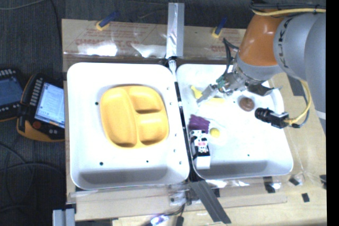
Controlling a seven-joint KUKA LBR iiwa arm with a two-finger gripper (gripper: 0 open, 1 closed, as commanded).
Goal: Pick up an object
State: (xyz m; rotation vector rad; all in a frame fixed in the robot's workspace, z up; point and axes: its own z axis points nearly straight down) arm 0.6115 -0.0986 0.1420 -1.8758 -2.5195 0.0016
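the arm (288,42) comes in from the right, its grey bulk high over the counter (122,34) and the orange band turned toward the right bin (249,161). from the wrist it bends down and to the left, so the claw (207,92) points at a slant into the upper left part of that bin. its tip sits right at a flat yellow piece (200,93) near the bin's back corner — touching it or just above it, i cannot tell which, and i cannot tell whether the claw is spread or clenched.

further down the same bin lies a purple block (198,123), with a small yellow ball (214,132) just beside it and a black-and-white box (201,144) below, close to the bin's left wall. a brown round thing (246,104) lies near the wrist, apart from the rest.

the left bin (85,166) holds a yellow divided tray (135,115), sitting in its middle — well apart from the arm.
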